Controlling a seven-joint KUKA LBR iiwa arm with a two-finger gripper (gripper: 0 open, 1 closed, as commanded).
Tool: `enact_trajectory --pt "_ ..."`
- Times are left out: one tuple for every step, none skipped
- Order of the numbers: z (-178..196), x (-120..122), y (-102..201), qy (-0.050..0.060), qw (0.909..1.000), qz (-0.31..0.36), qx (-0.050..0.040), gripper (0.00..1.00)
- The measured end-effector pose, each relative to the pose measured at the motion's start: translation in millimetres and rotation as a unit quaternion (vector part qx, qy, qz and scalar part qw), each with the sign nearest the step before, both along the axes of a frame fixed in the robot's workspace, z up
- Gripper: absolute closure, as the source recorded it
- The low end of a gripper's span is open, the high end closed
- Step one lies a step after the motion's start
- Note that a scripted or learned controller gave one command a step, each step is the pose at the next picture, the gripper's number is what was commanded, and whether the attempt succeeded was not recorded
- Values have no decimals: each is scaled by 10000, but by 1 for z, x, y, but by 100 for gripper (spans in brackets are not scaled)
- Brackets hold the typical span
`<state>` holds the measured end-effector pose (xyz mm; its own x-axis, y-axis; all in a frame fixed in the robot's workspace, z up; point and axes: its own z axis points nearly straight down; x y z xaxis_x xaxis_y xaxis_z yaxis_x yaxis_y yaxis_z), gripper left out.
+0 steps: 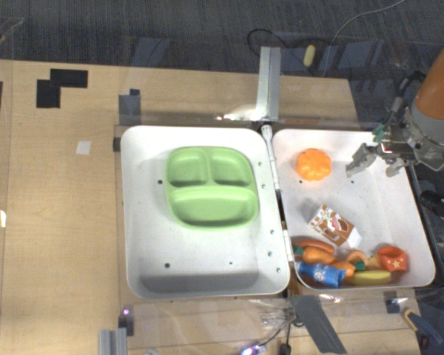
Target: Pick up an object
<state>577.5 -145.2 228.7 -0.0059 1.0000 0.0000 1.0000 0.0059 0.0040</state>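
On wooden bench (52, 198), two white bins (144, 272)

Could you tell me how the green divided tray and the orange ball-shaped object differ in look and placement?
The green divided tray is flat, wide and split into three compartments; the orange ball-shaped object is small and rounded. The tray lies alone in the left bin, while the orange object sits in the right bin, which also holds other items, near the gripper. Both rest on a white bin floor, untouched.

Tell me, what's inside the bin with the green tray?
Just the green tray, lying flat in the left bin with its three sections showing nothing in them. Whatever might be under the tray is covered, so I can't tell.
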Motion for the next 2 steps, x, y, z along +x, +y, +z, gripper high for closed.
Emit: enact_trajectory --pt "-102 21 39 2 9984 560 -2 0" --pt "-140 71 43 -33 9973 734 -7 0"
